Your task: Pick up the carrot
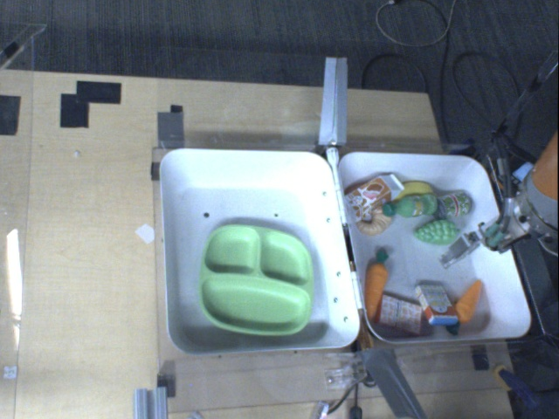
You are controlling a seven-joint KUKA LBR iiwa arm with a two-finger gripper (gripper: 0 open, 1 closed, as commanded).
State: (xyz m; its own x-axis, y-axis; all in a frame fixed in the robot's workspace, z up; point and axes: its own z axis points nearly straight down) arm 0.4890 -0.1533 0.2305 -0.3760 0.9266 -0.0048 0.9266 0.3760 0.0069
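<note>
Pale wooden bench (87, 260) fills most of the frame and bears two shallow white bins side by side. Left bin (183, 190), at centre, holds a light green divided plate (258, 278) with three compartments. Right bin (511, 308), at right of centre, holds the small objects. Along its upper part lie a printed snack packet (371, 203), a yellow and green bottle (410, 203), a small can (454, 204) and a green knobbly item (436, 231). In its lower part, a carrot (376, 288) with a green top lies near the left wall, roughly upright in the frame; beside it sit a dark red packet (400, 314) and a small box (435, 299), and a second orange carrot-like piece (469, 301) lies tilted just right of the box. Gripper (463, 249) enters from the right edge, above the bin's right part and apart from both orange pieces; whether its fingers are open or closed cannot be told, and nothing is visibly held.
</note>
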